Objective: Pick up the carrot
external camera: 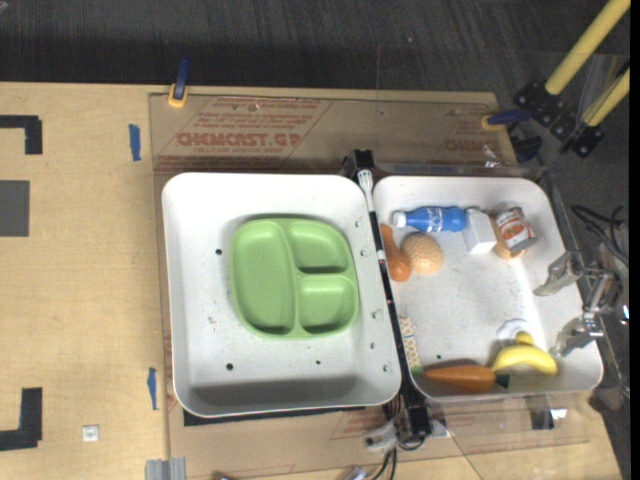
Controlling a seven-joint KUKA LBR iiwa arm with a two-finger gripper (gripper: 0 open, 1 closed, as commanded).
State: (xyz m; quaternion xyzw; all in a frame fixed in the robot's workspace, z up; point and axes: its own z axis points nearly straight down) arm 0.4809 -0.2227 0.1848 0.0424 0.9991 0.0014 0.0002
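The carrot [460,375] is lying along the near wall of the right bin [470,298], its long axis running roughly left to right, orange body toward the divider between the two bins and its darker green end pointing right, where it is touching or nearly touching the banana [524,359]. Taking the carrot as the mark, everything else is sitting farther from me: a blue bottle [434,219], a small can [513,231], a round tan fruit [423,253] and an orange piece [398,265] are all grouped at the far end of that bin, well apart from it. The left bin [190,298], holding a green divided plate [295,274], is lying to the carrot's left. Some metal hardware [585,288] is showing at the bin's right rim, up and to the right of the carrot; whether it is the arm's jaws, and whether they are apart or together, I cannot tell. If the arm is reaching from there, I would judge it needs to travel down-left and close across the carrot's short width, clear of the banana.
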